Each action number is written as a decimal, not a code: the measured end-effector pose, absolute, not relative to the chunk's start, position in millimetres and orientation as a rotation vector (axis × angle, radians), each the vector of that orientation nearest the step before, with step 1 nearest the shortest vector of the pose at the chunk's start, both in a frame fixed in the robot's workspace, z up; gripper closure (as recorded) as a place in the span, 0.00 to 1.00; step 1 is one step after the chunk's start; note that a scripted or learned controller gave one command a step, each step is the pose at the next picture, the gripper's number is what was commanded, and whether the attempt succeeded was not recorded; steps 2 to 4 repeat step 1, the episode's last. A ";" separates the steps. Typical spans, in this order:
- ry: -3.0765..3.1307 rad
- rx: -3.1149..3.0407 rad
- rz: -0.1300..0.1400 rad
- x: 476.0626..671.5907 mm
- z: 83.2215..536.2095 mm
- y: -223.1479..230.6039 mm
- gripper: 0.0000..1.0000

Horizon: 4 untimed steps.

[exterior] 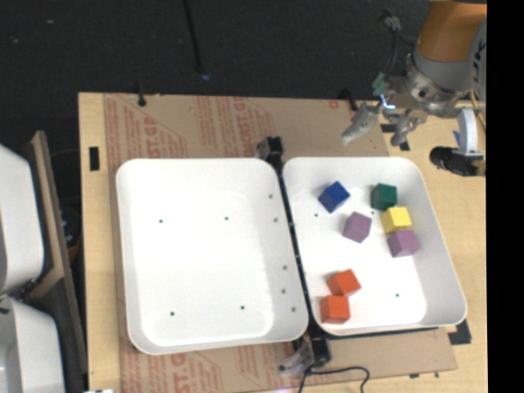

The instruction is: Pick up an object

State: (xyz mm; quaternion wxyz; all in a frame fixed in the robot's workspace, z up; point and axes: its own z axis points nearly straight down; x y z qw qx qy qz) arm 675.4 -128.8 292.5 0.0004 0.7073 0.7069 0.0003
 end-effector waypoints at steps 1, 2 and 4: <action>2.227 2.229 -0.012 648.4 102.3 -115.3 0.00; 2.227 2.229 -0.012 648.4 102.3 -115.3 0.00; 2.227 2.229 -0.012 648.4 102.3 -115.3 0.00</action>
